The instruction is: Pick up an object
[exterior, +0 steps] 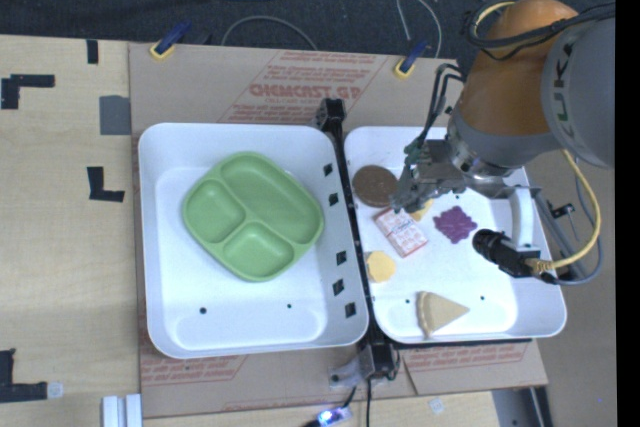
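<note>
The right bin (540, 315) holds a brown round disc (372, 183), a small red-and-white packet (403, 233), a purple leafy piece (455, 223), a yellow round piece (380, 266) and a tan wedge (440, 311). My gripper (408, 202) hangs low over the bin's upper left part, its tips between the brown disc and the packet, just above the packet's top edge. A bit of yellow shows beside the tips. Nothing is visibly held.
The left bin (160, 215) carries a green three-compartment plate (253, 213). A black divider (345, 215) runs between the bins. The arm's orange and grey body (520, 85) overhangs the right bin's upper right, with a black fitting and yellow cable (510, 253) near its right wall.
</note>
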Robot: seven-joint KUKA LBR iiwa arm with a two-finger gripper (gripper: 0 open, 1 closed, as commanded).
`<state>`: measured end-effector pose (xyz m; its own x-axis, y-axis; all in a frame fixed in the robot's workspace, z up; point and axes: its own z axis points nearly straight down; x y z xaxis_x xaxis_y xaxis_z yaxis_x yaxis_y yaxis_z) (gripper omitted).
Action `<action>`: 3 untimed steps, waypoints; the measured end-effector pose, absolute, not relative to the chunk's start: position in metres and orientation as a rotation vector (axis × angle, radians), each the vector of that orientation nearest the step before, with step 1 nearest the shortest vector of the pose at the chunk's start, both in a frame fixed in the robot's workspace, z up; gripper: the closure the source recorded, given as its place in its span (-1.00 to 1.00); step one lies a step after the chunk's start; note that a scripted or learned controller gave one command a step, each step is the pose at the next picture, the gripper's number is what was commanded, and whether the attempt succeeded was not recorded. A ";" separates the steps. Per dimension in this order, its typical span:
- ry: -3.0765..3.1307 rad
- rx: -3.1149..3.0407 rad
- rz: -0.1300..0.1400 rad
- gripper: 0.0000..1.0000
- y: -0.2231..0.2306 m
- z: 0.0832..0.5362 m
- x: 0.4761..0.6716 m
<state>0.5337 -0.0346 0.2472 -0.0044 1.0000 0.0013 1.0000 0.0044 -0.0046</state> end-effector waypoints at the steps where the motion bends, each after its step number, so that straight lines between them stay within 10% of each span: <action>1: -2.224 -2.215 0.004 1.00 0.008 0.233 0.516; 3: -2.224 -2.215 0.006 1.00 0.099 0.217 0.491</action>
